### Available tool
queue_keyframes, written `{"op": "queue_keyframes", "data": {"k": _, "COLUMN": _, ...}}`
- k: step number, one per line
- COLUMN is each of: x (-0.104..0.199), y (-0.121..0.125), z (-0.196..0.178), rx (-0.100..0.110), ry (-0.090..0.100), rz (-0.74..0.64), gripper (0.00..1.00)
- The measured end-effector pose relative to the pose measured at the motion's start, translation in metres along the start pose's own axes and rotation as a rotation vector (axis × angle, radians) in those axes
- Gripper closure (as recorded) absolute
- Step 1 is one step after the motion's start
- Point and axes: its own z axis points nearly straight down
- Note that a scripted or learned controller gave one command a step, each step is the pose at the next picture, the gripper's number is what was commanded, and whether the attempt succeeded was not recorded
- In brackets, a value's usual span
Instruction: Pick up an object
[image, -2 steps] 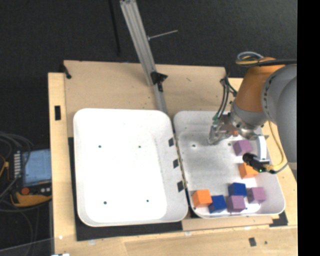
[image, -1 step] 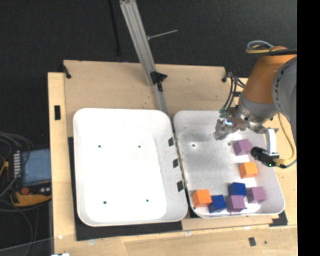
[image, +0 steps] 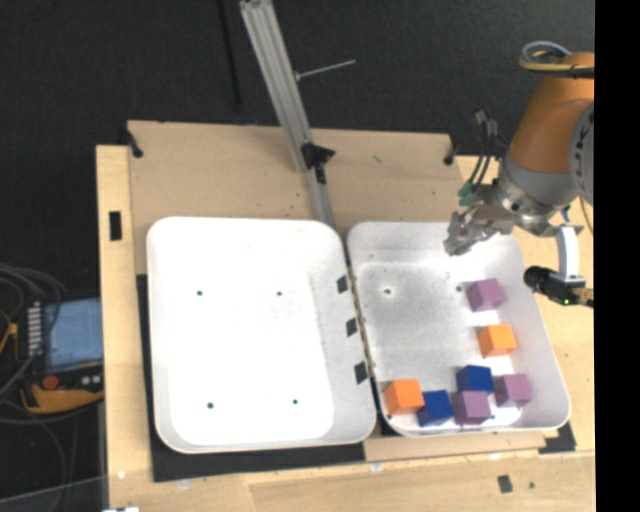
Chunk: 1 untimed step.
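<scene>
left shallow white plastic bin (image: 170, 330) has nothing in it to grab. right white bin (image: 420, 300) has the targets: orange cube (image: 404, 395), blue cube (image: 435, 408), purple cubes (image: 472, 405), all low; one purple cube (image: 485, 294) just below me. my gripper (image: 463, 240) hovers over the bin's top edge, holding nothing visible; can't tell its state. pick not started; descend, grasp and lift all left.

Even, bright overhead light, soft shadows, white bins (image: 250, 330) nearly overexposed, slightly soft focus throughout.
</scene>
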Motion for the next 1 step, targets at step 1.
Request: {"op": "queue_keyframes", "data": {"k": 1, "x": -0.0018, "y": 0.0017, "z": -0.0448, "rx": 0.001, "ry": 0.001, "rz": -0.002, "gripper": 1.0}}
